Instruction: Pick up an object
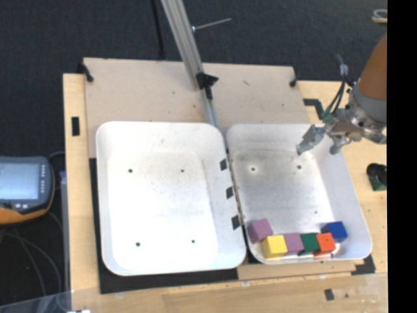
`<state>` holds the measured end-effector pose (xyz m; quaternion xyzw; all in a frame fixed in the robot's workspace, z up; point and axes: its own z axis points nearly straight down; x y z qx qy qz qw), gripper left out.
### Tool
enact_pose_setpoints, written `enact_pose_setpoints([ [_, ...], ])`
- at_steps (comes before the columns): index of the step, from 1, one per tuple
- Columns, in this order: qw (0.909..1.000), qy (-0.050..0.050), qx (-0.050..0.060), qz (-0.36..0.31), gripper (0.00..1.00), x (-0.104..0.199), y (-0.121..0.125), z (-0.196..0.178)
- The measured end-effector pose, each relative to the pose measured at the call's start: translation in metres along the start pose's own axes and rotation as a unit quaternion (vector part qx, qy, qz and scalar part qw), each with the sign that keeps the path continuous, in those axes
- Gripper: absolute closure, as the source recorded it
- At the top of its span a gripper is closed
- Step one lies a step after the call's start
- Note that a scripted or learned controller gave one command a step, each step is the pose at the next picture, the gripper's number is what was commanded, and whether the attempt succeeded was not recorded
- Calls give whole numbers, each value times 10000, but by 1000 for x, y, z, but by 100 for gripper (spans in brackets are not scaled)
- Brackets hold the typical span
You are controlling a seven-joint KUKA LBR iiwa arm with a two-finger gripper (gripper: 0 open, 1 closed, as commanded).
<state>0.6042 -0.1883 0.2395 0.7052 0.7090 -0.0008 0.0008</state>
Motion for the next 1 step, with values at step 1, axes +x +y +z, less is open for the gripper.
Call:
enact_pose_setpoints([
  [1,10000,-5,-54,4,0,28,-23,-202],
])
